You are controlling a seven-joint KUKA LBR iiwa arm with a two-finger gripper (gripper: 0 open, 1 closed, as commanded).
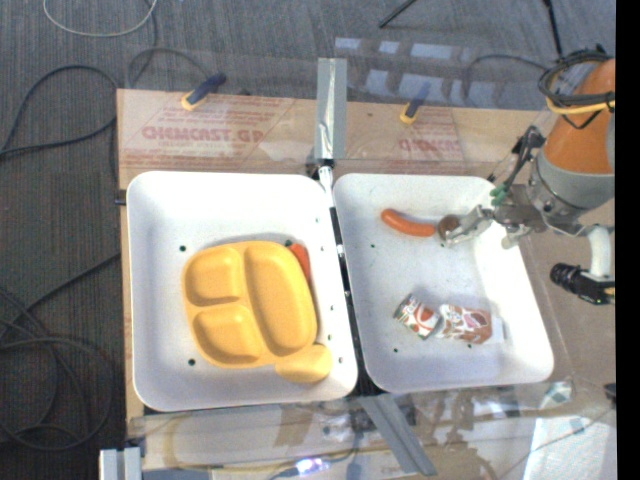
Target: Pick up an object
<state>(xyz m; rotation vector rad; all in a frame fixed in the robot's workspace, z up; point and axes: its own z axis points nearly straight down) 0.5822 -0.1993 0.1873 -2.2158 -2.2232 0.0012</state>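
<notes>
I count two white bins on the desk. The left bin (150,268) holds one yellow compartment tray (248,303), one yellow lump (303,365) at its lower corner, and one orange piece (301,262) tucked beside the tray. The right bin (520,338) holds one orange sausage (408,224) and one crumpled red-and-white wrapper (445,320). The gripper (458,228) sits low at the sausage's right end — touching or just beside it, I cannot tell which, nor whether the jaws are released or clenched. The sausage is smooth, slightly curved, lying flat near the bin's upper wall.
</notes>
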